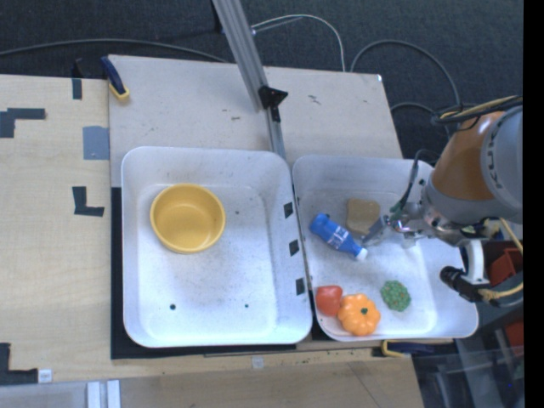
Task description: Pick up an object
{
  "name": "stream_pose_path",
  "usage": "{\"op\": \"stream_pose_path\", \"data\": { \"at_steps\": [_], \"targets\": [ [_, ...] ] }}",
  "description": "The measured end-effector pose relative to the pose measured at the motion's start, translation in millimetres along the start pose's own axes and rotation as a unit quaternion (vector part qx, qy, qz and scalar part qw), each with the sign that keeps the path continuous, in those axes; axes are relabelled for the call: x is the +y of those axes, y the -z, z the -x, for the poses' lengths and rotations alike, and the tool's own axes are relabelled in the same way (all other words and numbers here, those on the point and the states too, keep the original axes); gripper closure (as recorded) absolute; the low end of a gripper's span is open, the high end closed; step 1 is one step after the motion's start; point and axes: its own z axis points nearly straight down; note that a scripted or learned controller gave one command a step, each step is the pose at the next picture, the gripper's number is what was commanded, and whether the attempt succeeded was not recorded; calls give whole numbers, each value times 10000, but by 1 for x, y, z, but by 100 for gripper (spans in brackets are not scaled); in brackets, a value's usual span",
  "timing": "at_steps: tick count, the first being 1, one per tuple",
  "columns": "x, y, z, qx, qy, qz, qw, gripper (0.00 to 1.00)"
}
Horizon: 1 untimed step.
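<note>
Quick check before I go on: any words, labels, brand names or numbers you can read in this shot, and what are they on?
None can be read.
Blue plastic bottle with a white cap in the right white bin: any label is too small and blurred to read.
Black tape marks on the wooden bench top: plain shapes, no letters.
Yellow round bowl, orange toy pumpkin: no text seen.

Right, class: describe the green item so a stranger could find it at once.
Look in the right-hand white bin, at its near edge. There the small green bumpy item sits right of the orange pumpkin and red piece. It is the sole green thing there.
</note>
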Motion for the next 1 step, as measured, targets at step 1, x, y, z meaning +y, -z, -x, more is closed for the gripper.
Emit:
{"op": "stream_pose_path", "data": {
  "at_steps": [1],
  "targets": [
    [0,10,-1,4,8,-1,10000,100]
  ]
}}
